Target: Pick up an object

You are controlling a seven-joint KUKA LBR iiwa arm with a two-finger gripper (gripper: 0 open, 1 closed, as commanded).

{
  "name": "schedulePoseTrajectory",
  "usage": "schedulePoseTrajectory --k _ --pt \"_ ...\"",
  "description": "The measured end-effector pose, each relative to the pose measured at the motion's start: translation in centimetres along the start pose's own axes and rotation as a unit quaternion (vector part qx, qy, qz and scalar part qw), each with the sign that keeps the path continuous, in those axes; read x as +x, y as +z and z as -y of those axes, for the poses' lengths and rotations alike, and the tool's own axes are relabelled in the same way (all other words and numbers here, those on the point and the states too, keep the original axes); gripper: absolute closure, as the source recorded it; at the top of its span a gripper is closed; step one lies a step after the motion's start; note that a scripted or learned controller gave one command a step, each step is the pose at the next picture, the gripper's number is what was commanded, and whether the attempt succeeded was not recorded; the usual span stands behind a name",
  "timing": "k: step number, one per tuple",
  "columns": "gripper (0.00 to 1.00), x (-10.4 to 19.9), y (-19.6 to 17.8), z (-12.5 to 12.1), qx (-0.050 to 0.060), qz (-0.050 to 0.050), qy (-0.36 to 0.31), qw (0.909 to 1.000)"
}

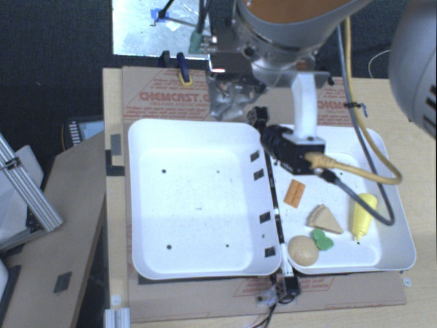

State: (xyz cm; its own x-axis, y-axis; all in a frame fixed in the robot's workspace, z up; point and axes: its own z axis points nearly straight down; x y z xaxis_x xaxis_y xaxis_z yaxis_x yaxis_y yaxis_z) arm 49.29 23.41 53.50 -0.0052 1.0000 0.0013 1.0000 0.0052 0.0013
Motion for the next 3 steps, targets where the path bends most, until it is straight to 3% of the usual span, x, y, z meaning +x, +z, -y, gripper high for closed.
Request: schedulePoseTrajectory --k 1,2,3 --pt "1.00 0.0 0.0 -0.8 -0.001 0.000 0.002 1.0000" --pt "1.00 -0.1 18.5 -0.9 0.007 0.004 0.002 1.0000" --pt "1.00 -6.0 32.3 0.8 0.007 0.004 0.005 1.0000"
